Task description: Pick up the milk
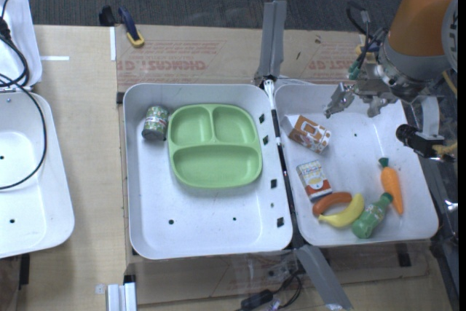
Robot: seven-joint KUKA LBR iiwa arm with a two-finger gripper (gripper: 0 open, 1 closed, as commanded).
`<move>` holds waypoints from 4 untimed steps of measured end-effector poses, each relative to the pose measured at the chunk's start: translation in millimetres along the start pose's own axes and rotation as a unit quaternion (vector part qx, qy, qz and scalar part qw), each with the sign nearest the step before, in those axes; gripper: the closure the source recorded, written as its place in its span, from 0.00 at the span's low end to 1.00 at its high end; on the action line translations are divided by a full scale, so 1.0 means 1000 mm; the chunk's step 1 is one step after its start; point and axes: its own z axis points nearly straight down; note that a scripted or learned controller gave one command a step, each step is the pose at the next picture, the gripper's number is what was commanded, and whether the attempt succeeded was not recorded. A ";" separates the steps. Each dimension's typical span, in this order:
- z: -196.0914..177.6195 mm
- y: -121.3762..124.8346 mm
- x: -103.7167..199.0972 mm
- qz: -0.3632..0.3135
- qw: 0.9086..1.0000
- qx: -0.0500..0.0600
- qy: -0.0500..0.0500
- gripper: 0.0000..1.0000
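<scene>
Our hand (357,100) hangs over the far edge of the right bin (419,226), its two fingers spread apart with nothing between them. We judge the approach is not finished: the hand sits above and beyond the cartons, clear of them.

Taking the green divided plate (215,145) in the left bin (145,229) as our landmark, the milk looks to us like the small white carton (314,178) lying flat just to the plate's right, across the wall between the bins; its label is too small to read, so this is our judgement. A brown-and-white carton (309,134) lies tilted just beyond it, nearer the hand, and could be taken by mistake.

To do this well we should come straight down and close across the carton's narrow sides, staying clear of the sausage (331,202) and banana (344,213) touching its near end.

The carton is boxy and flat-faced. Further right lie a tapered carrot (392,187) and a green bottle (370,219); a small tin (154,122) stands at the plate's left.
</scene>
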 end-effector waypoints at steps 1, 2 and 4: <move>0.108 0.039 -0.003 -0.097 0.995 -0.005 -0.001 0.00; 0.122 0.014 -0.002 -0.063 0.998 -0.019 -0.001 0.00; 0.122 0.001 -0.001 -0.111 0.994 -0.020 -0.004 0.00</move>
